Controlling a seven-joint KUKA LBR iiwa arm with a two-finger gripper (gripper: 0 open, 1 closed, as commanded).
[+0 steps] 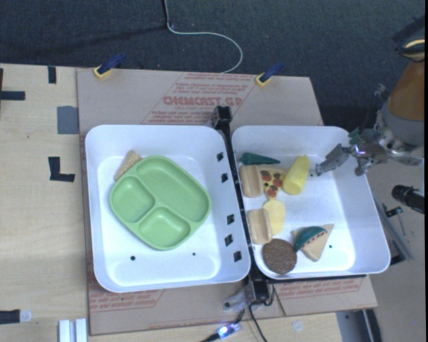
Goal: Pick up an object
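Note:
My gripper [346, 161] hangs over the upper right part of the right bin [357, 212], open, with nothing between its fingers. It is just right of a yellow cylinder [296, 174], apart from it. Further left in that bin lie a dark green piece [260, 159], a tan bread slice [250, 181] and a pizza slice [273, 184]. Below them are a pale yellow block [274, 214], a second tan slice [259, 226], a brown round disc [279, 256] and a wedge with a green rind [312, 240].
The left bin [107, 262] holds a green divided plate [159, 201], with a tan cracker [127, 164] tucked at its upper left edge. A black clip [222, 116] sits where the bins meet. A white cable [200, 34] runs across the dark floor behind.

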